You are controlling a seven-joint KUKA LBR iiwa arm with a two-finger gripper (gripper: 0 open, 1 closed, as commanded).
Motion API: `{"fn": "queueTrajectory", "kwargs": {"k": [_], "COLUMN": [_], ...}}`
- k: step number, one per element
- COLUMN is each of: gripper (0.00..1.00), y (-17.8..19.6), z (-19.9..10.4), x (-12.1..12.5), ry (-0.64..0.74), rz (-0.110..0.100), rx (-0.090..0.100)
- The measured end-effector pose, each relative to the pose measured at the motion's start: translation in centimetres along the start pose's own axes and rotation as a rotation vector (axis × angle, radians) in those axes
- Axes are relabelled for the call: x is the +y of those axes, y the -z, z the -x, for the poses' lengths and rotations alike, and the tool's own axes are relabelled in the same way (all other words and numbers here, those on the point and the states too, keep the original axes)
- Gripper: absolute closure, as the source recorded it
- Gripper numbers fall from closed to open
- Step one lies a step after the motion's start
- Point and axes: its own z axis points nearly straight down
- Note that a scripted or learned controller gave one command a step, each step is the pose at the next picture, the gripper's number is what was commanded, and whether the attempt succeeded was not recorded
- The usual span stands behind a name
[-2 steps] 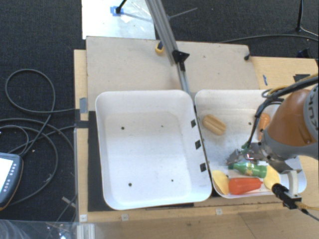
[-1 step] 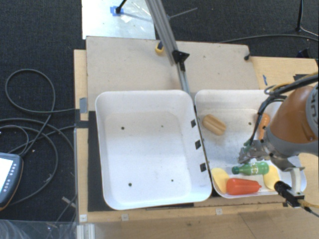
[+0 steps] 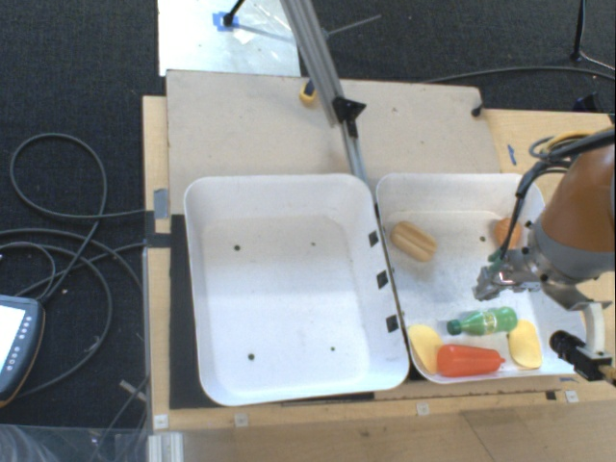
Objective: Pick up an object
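- The claw (image 3: 496,279) hangs over the right bin (image 3: 452,192), near its right side, at the end of the grey arm (image 3: 577,215) with its orange band, which comes in from the right
- I cannot tell whether the claw is apart or together; the metal tip is small and partly blurred, and nothing is seen clamped in it
- Just below the claw lies a green bottle (image 3: 484,321) on its side, cap pointing left, close to the tip but apart from it as far as can be seen
- Below the bottle, against the near wall of the bin, lies a red pepper-like toy (image 3: 469,359)
- A yellow piece (image 3: 424,340) sits just left of the red toy, and another yellow piece (image 3: 525,345) just right of the bottle
- An orange item (image 3: 504,230) shows above the claw, partly hidden by the arm
- A tan bread roll (image 3: 413,241) lies well apart, near the upper left of the right bin, close to the divide between the bins
- The left bin (image 3: 207,287) stands side by side with the right one on the bench (image 3: 241,123)
- A grey pole (image 3: 313,41) slants across the bench from the top
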Motion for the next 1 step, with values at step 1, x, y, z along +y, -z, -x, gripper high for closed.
{"fn": "queueTrajectory", "kwargs": {"k": [1], "gripper": [1.0], "y": [5.84], "z": [1.01], "x": [0.43], "ry": [-0.001], "rz": [0.002], "rx": [-0.001]}}
